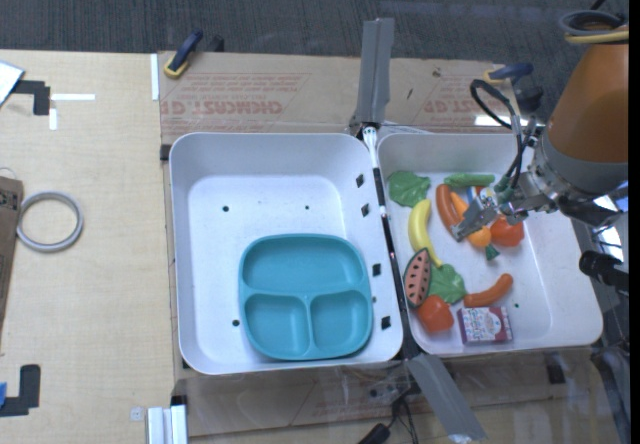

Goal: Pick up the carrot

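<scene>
**Op:** I'm calling this the reach-in step. My pincer (pixel 474 223) is down inside the right bin (pixel 560 332), low over the pile of toy food, arm coming in from the right.

**QA:** Where's the carrot?

**Op:** Carrot (pixel 448 204) lies in the upper middle of the right bin, orange, slanted, just left of the pincer tip. Green leafy piece (pixel 406 188) up-left of it, banana (pixel 419 226) just beside it on the left.

**QA:** Is it grabbed?

**Op:** Can't say that. I see nothing clearly between the grasping parts. Whether the pincer is spread or closed, I cannot tell; it's small and dark against the clutter.

**QA:** What else is crowding it?

**Op:** Tomato (pixel 507 233) right at the pincer's right side, touching or nearly. Below that: watermelon slice (pixel 417 277), a sausage-like orange-red piece (pixel 489 289), another red one (pixel 434 314), a small box (pixel 485 324). Left bin (pixel 200 232) holds the teal divided plate (pixel 305 295), well apart from all this.

**QA:** Next move?

**Op:** My judgement: nudge left so the tip centres over the carrot, line up across its narrow width, close, then lift straight up. Needs care, because neighbours are tight and a sloppy close could catch the tomato or whatever small orange bit sits under the tip instead.

**QA:** Progress?

**Op:** Early-to-mid. Approach made, grasp unconfirmed, carrot resting in the bin.
</scene>
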Motion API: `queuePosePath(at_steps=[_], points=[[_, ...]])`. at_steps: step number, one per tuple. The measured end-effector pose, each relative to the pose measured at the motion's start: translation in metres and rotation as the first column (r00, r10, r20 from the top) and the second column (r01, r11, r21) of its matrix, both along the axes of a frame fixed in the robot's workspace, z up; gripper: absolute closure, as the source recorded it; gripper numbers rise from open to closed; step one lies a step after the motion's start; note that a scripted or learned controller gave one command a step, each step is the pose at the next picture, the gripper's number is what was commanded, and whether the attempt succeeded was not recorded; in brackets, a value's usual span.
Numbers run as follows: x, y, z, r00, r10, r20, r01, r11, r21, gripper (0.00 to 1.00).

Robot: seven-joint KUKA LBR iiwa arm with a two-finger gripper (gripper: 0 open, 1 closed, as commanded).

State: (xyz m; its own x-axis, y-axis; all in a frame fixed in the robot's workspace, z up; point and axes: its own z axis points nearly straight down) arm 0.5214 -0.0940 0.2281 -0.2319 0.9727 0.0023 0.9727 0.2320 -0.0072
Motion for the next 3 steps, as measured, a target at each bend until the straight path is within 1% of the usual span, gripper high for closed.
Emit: queuePosePath(at_steps=[1, 2, 3], points=[[0.016, -0.068, -0.139, 0.993, 0.122, 0.004, -0.122, 0.993, 0.001, 0.00], [0.050, -0.109, -0.096, 0.990, -0.141, 0.004, 0.141, 0.990, -0.001, 0.00], [0.031, -0.111, -0.062, 1.000, -0.022, 0.003, 0.022, 1.000, 0.000, 0.00]])
